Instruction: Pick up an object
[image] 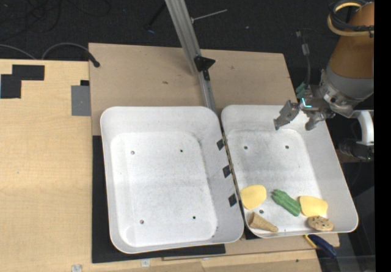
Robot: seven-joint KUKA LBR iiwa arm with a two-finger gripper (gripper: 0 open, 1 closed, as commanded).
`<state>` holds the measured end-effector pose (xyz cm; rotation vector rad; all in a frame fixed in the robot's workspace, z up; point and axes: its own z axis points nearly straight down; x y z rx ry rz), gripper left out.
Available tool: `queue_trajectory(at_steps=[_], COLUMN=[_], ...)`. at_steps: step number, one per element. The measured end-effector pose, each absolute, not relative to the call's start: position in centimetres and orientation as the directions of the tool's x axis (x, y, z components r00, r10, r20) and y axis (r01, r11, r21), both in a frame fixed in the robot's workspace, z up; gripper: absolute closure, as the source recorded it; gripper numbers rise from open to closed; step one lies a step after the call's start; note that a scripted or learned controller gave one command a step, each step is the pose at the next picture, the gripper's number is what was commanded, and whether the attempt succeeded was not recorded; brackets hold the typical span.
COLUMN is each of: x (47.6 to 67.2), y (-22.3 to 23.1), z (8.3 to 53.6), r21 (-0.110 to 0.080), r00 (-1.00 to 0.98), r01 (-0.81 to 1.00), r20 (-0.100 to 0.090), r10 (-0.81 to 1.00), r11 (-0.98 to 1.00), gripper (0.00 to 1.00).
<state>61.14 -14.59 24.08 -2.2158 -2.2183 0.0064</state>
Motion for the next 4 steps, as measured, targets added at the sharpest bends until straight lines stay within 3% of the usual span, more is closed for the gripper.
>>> queue_trajectory(at_steps=[1, 3, 4], x=[61.2, 61.9, 61.9], y=[-14.6, -15.3, -15.2], z=[24.3, 13.0, 9.0], r21=[-0.003, -0.009, -0.003], r00=[-0.002, 0.001, 0.001], r01=[1.000, 1.000, 1.000], r20=[0.001, 0.002, 0.000], r10=[1.000, 1.000, 1.000], r11=[0.002, -0.001, -0.001], gripper=[0.00, 0.00, 0.00])
